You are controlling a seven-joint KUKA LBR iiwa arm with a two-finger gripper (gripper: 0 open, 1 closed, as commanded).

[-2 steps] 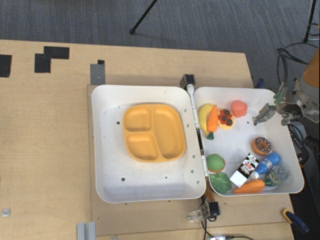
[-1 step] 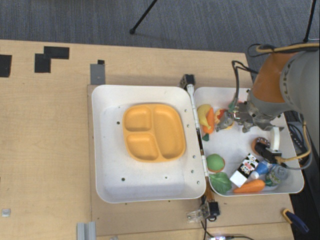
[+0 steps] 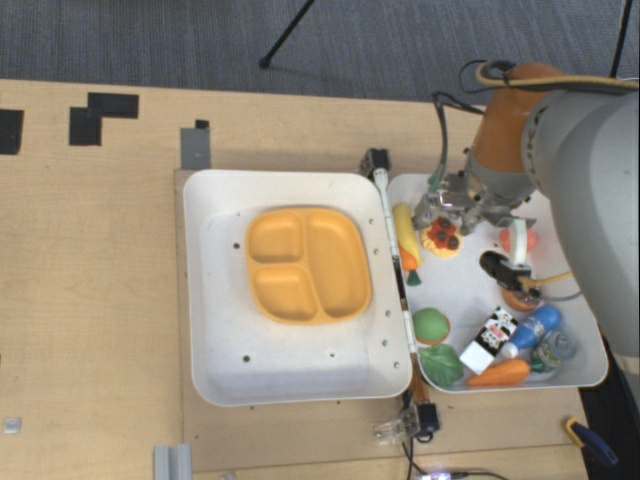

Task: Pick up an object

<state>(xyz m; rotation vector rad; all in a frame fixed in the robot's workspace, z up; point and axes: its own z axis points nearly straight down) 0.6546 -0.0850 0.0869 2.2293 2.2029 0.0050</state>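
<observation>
My gripper (image 3: 441, 211) hangs low over the back left part of the right bin (image 3: 590, 368). Directly under it, on the bin floor, lies a small orange and red toy (image 3: 441, 238) with dark spots. A yellow banana-like toy (image 3: 405, 232) lies just left of that, along the bin's left wall. Toward the front of the bin are a green ball (image 3: 431, 324), a green leafy piece (image 3: 441, 365), an orange carrot (image 3: 498, 373), a black and white cube (image 3: 495, 330) and a blue bottle (image 3: 537, 326).
The left bin (image 3: 210, 368) holds a yellow divided plate (image 3: 305, 265) in its middle. The grey arm with its orange band (image 3: 510, 118) covers the right bin's back right corner. Black marks and a small grey block (image 3: 196, 146) sit on the bench behind the left bin.
</observation>
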